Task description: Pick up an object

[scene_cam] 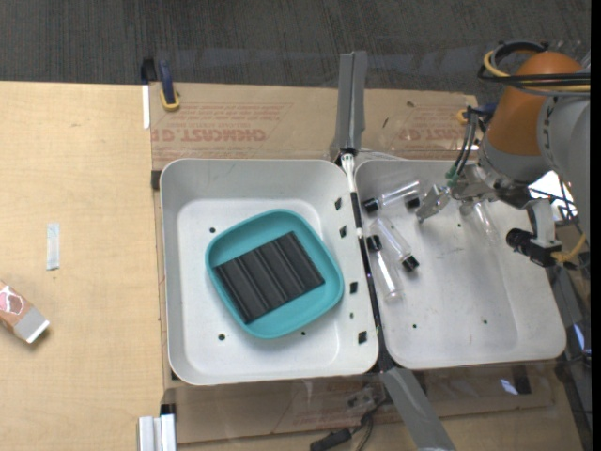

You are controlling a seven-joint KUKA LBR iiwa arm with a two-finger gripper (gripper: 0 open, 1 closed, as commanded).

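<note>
Claw (439,198) is seen low over right bin (488,346), near clear tubes (392,252); open/closed state can't be told. Teal tray (272,275) is seen in left bin (188,346).

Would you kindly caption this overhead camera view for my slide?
KUKA arm reaches over the right bin holding clear tubes; teal tray sits in left bin.

Robotics lab or test cell: industrial arm (540,120) at right of frame, two white bins (178,280) on a plywood tabletop (75,167), grey carpet (235,17) along the top.
</note>
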